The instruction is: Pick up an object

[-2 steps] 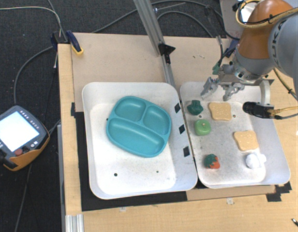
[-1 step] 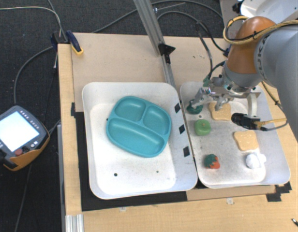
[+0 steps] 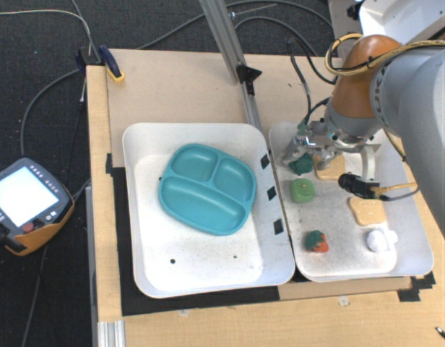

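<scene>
Hand (image 3: 309, 144) low at far left of right bin (image 3: 410, 255), over dark green object (image 3: 303, 165), likely the target; whether it is spread or pinching, cannot tell.

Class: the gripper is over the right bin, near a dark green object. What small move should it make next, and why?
Probably lower slightly and close on the dark green block-like object. The gripper sits right at it near the far left corner of the right white bin, nearer than the round light green piece; no grasp is visible yet.
</scene>
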